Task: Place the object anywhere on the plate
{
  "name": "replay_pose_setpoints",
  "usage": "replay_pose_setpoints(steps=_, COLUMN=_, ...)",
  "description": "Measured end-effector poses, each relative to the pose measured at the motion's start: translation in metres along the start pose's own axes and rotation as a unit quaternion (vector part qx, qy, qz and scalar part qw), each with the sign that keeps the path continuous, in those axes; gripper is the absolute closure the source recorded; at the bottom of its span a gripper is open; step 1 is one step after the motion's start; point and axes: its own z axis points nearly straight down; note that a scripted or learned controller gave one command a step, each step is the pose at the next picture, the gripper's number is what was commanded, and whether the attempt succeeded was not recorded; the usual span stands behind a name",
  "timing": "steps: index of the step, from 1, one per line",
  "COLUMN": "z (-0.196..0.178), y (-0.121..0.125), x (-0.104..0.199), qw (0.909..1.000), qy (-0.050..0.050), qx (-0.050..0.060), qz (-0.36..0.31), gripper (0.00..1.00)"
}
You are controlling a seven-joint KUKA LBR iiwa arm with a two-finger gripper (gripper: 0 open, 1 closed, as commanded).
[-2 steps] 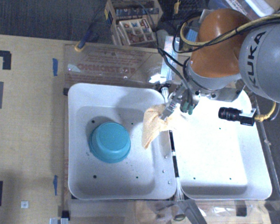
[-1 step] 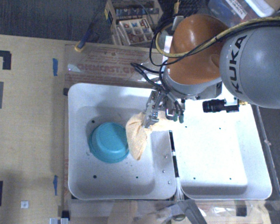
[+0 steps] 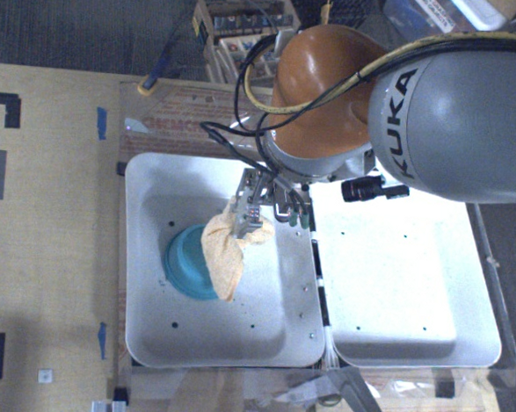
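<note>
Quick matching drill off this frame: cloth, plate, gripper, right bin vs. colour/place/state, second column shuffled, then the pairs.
Column 1:
1. cloth
2. plate
3. gripper
4. right bin

Column 2:
A. blue, lying on the floor of the left bin
B. white, beside the bin with the plate
C. tan, hanging bunched and draped partly over the plate
D. pinched on the top of the cloth, above the left bin

Pairs: 1-C, 2-A, 3-D, 4-B
</note>
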Motion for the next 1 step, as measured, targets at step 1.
replay_pose_setpoints(steps=1, z=-0.0004, y=-0.0002, x=-0.0002, qw=1.0000, qy=0.000, qx=0.000, qz=0.000, gripper=0.00)
